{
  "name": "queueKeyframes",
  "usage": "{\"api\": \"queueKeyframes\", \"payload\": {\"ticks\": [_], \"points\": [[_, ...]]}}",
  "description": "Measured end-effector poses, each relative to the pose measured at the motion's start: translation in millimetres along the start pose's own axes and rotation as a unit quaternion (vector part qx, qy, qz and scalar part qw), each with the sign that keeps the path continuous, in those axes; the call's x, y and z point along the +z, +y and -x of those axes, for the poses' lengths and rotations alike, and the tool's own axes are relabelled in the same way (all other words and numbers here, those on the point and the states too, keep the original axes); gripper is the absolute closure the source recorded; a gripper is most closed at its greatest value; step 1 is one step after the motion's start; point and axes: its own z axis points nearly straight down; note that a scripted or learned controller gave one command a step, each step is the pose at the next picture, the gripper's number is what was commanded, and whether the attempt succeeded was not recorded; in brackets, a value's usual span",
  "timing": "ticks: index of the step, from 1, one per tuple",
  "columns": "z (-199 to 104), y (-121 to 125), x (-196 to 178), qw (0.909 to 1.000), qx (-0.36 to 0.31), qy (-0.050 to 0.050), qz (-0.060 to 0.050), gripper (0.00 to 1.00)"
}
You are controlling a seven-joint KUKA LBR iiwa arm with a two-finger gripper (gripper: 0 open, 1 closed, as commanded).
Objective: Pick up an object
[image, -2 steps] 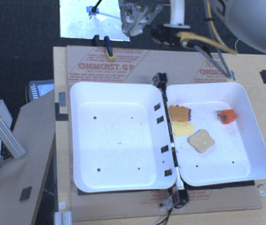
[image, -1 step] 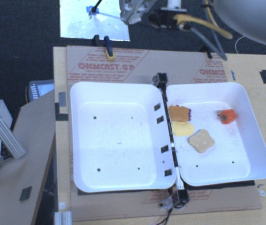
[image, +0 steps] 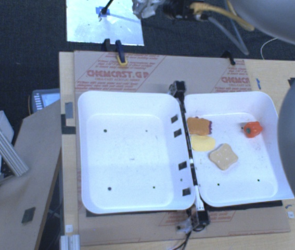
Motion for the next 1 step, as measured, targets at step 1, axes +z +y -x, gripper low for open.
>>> {"api": "queueKeyframes", "payload": {"ticks": [1], "points": [[-0.3, -0.9, 0.1, 1.0000, -0.001, 0.000, -0.001, 0.00]]}}
